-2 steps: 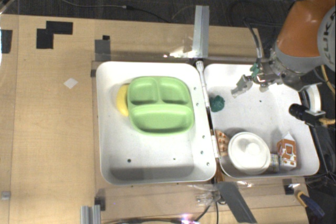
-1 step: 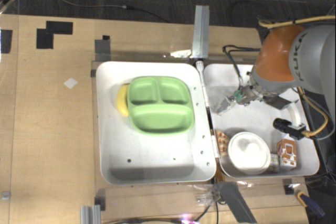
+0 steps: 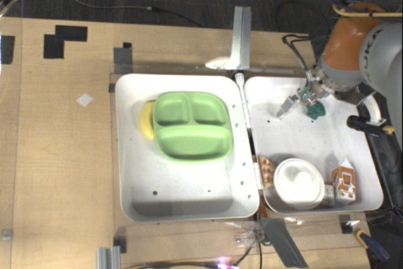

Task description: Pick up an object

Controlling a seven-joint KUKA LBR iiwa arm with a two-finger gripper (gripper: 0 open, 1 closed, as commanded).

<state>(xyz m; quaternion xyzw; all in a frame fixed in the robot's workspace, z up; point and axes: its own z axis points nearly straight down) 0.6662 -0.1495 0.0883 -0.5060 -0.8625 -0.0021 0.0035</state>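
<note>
My gripper hangs low over the back part of the right bin, reaching in from the arm at the upper right. A small teal object lies right beside it on the bin floor, at its right side; whether they touch I cannot tell. Near the bin's front stand a white bowl, an orange-brown carton to its right and a small patterned packet to its left. In the left bin a green divided plate rests on a yellow object.
A metal post rises behind the wall between the bins. Black cables run along the right bin's right edge. Wooden bench surrounds the bins, with black markers at the back left.
</note>
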